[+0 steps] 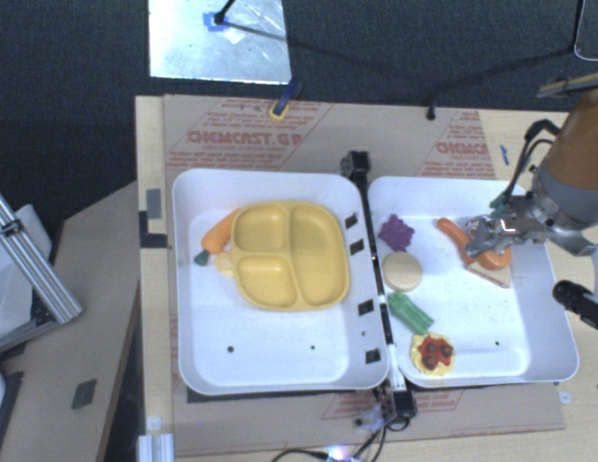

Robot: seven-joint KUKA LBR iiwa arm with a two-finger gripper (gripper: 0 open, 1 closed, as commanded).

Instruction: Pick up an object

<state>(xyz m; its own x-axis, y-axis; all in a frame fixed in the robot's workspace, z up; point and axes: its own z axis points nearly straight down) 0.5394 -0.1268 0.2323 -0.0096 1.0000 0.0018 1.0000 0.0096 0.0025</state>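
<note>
I'm scanning from the left bin (197, 354): the yellow divided plate (284, 256) is sitting in its middle with a toy carrot (218, 232) tucked against the plate's left rim, and there's plenty of bare floor toward the near wall. Crossing the divider, I'm seeing the right bin (544, 354) holding a purple piece (396, 231), a cream disc (403, 270), a green block (410, 312) and a small pizza-like round (432, 353), all hugging the divider side.

Further right, the gripper (491, 239) is hanging low over an orange toy (457, 230) lying on a tan slice (491, 273). How wide it's set, or whether it has anything, I can't tell from here.

My worry: the orange piece is curved and perched on the slice, so a close could be squirting it sideways or dragging the slice along. The far wall is near; open floor lies toward the near right corner.
</note>
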